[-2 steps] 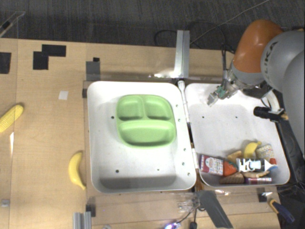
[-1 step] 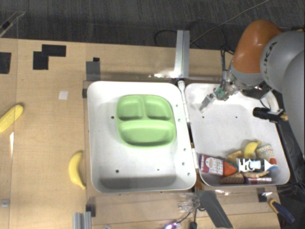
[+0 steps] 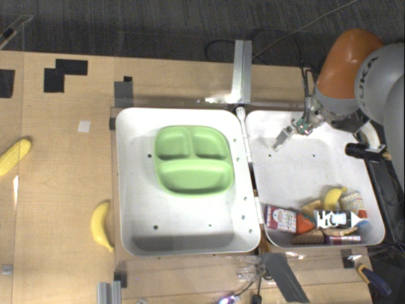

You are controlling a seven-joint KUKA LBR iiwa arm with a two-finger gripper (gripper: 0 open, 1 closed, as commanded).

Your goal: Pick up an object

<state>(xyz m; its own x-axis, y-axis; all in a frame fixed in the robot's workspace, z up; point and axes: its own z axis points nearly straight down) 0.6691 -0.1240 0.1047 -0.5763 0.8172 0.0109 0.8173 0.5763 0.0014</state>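
In the right bin (image 3: 297, 170), a pile of small objects lies along the front edge: a red carton (image 3: 281, 219), a white and black tube (image 3: 335, 220), a yellow toy fruit (image 3: 333, 198) and a small cup (image 3: 354, 201). My gripper (image 3: 282, 139) hangs over the bin's bare back left part, well apart from the pile, with nothing seen in it. The grey arm with its orange band (image 3: 345, 65) reaches in from the upper right.
A green divided plate (image 3: 193, 159) lies in the left bin (image 3: 136, 227). On the wooden bench to the left lie a banana (image 3: 101, 225) and a yellow corn cob (image 3: 14, 157). A metal post (image 3: 243, 68) stands behind the bins' shared edge.
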